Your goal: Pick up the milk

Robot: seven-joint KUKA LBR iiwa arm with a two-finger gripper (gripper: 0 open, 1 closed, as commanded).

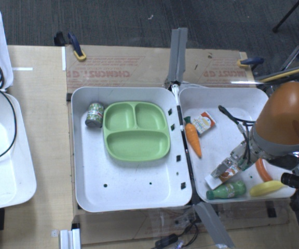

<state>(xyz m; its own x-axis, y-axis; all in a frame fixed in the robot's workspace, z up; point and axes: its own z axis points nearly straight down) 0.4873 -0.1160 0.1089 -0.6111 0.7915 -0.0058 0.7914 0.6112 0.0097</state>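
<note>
Two white bins side by side on bench. Left bin (87,185) holds green divided plate (136,131), w/ small can (94,114) just beside its left edge. Right bin (217,95) has arm (284,115) reaching in from right; gripper (236,162) low over milk carton (223,173), which lies tilted near bin's front. Can't tell if gripper's on it or free. Green bottle (226,191) just in front of milk, banana (266,189) to its right; carrot (193,139) and small red-white packet (204,123) further back.
</note>
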